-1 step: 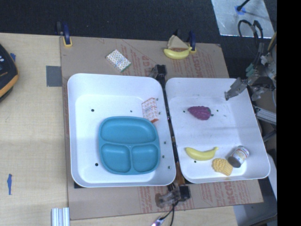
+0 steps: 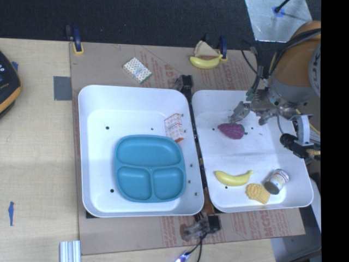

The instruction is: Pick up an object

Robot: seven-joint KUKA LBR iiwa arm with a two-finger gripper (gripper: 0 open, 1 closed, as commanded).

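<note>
Left bin (image 2: 92, 146), white and shallow, carries a blue divided tray (image 2: 149, 167) on its floor and a small red-and-white packet (image 2: 174, 126) by its right wall. Right bin (image 2: 294, 201), touching the left bin's right side, holds the remaining items. Grey arm (image 2: 297, 64) with orange band reaches over the right bin's far right corner. Gripper (image 2: 252, 113), fingers spread apart with nothing between them, hangs over the right bin's far half. Purple object (image 2: 232, 130) lies just below the fingertips. Yellow banana (image 2: 233, 177) rests in the right bin's near half; textured yellow piece (image 2: 257, 192) and small can (image 2: 276, 181) sit beside it.
</note>
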